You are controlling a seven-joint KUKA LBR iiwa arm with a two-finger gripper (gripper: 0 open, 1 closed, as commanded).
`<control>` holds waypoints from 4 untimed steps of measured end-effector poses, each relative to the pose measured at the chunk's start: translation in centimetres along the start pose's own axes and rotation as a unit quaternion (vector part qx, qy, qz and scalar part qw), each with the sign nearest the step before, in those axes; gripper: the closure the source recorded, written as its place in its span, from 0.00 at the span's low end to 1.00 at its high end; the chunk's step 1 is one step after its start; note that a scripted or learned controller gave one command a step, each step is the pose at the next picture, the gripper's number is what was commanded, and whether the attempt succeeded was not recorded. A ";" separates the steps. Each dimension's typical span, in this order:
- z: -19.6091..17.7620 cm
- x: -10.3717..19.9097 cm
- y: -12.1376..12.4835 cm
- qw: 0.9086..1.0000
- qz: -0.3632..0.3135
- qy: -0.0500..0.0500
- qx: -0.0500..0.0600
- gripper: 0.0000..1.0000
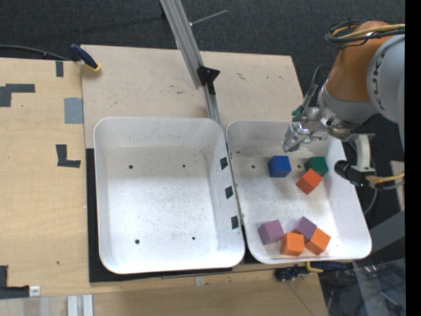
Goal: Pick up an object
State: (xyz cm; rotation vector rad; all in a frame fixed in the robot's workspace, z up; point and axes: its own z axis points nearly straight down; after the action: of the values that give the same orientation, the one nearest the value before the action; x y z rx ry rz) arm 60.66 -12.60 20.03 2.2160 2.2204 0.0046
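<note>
Blue cube sits just below the end effector, whose grip state is unclear.

The gripper is hanging over the upper part of the right bin, just above and to the right of a blue cube. A green cube and an orange cube are lying close together right of the blue one. Near the bin's lower edge, 2 purple cubes and 2 orange cubes are sitting clustered. The left bin is lying beside it on the counter.
</note>
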 end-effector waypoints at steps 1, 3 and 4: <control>-2.1 0.0 0.1 1.000 0.000 0.000 0.002 1.00; -1.7 10.7 -3.4 1.000 -0.002 0.002 0.004 1.00; -2.3 16.0 -5.5 1.000 -0.003 0.002 0.004 1.00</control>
State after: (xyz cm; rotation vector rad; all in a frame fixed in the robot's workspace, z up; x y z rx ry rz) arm 55.13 3.37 22.26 2.2160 2.2320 -0.0012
